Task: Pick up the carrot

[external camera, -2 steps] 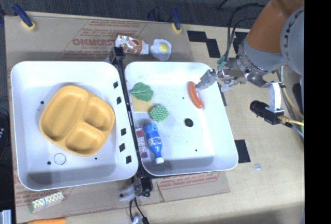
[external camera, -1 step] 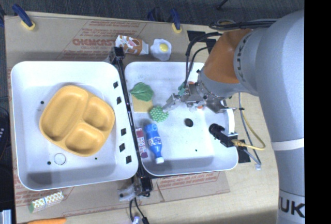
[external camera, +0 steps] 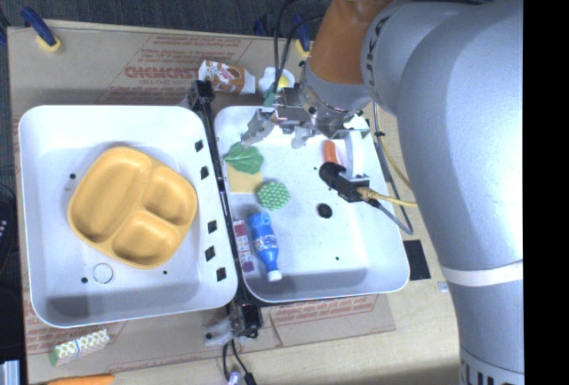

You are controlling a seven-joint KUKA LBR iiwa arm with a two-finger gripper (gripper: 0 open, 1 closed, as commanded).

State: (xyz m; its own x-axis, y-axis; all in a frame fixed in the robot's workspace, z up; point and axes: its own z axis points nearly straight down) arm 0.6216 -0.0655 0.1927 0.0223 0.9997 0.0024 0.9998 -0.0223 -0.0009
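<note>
The small orange carrot [external camera: 330, 149] is seen lying in the right-hand white bin [external camera: 382, 259], near that bin's far right corner, partly covered by the arm's wrist hardware. It is judged to be a light, stiff toy piece with a smooth, somewhat slippery skin, so a grip across its narrow middle, with the fingers set square to its long axis, is thought safest; a hold near either tapered end could let it squirt out.

The hand [external camera: 283, 121] is placed just above and to the left of the carrot, close to the bin's far edge. Whether it is open or closed cannot be told, and nothing is seen held in it.

A black cylindrical fitting [external camera: 342, 180] with a yellow cable is seen just beside the carrot, nearer the bin's right edge. A green leaf-shaped piece [external camera: 245, 160] and a green textured ball [external camera: 273, 194] lie towards the left wall, and a blue plastic bottle [external camera: 264, 244] rests near the near left corner. In the left bin [external camera: 40, 143] a yellow divided tray [external camera: 133, 205] is held.
</note>
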